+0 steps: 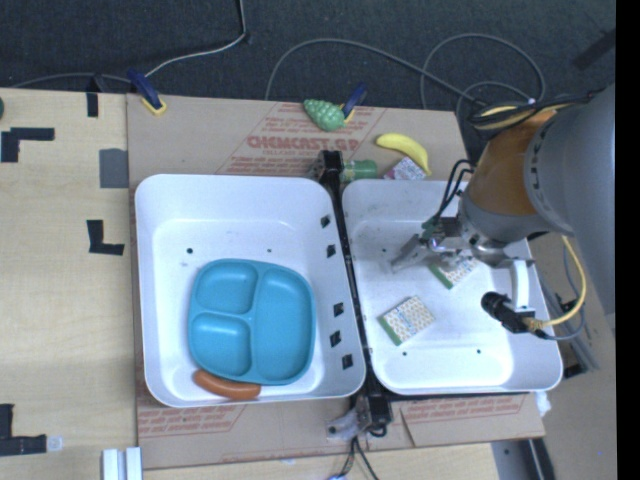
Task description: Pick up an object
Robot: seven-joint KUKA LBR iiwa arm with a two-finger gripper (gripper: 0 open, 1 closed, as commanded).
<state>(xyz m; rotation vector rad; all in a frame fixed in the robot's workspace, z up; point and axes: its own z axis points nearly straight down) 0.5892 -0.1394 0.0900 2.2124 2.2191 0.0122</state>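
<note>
Item 1, claw (408,255): two-finger gripper on the grey arm (580,168) with the orange band (505,173), reaching in from the right and hanging over the middle of the right bin (520,368). The thin grey fingers point left and downward; whether they stand apart or together cannot be told from this slant, and nothing is seen between them.

Item 2, small patterned packet (455,268): lies just right of the claw, partly under the wrist (likely the piece being tried for, judging by the claw's closeness).

Item 3, patterned card (407,319): flat on the right bin's floor, nearer than the claw, apart from it, a second candidate for picking.

Item 4, left bin (170,208): holds a blue divided plate (251,321), with an orange sausage-like piece (227,385) touching its near edge.

Item 5, outside the bins, on the far cardboard: a banana (403,150), a green knobbly object (324,113), and a blue clamp (147,91) at the far left corner.
</note>
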